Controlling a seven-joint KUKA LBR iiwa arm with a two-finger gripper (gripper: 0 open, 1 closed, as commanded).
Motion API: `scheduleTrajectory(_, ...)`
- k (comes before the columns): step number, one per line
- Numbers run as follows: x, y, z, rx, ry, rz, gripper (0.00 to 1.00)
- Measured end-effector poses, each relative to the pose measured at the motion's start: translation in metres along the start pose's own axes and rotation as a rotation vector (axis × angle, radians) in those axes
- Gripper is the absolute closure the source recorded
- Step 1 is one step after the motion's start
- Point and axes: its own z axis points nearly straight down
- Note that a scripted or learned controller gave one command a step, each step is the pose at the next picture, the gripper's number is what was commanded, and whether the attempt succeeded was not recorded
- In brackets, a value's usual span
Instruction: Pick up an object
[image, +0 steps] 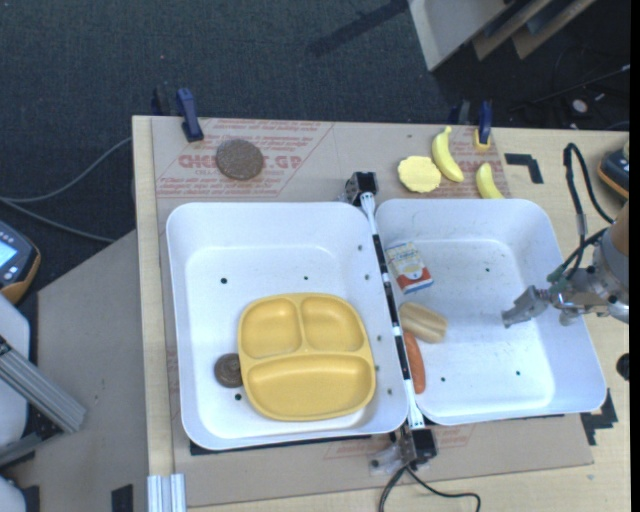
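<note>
White bins: two (190, 300) (560, 330)
Yellow divided trays: one (303, 355)
Bananas: two (447, 155) (488, 182)
Brown discs: two (239, 159) (229, 371)
Blue clamps: two (187, 113) (484, 122)
Small cartons: one (408, 267)

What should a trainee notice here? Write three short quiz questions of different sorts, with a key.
1. True or false: the yellow plate lies in the left bin.
2. Where is the gripper? A: over the left bin. B: over the right bin. C: beyond both bins.
3. Fill in: on the bench behind the right bin lie ___ bananas.
Key: 1 true; 2 B; 3 two.
</note>
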Motion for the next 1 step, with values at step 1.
scheduleTrajectory(1, 0.0522, 0.0727, 0.1079, -0.003, 0.001, -0.007, 0.0)
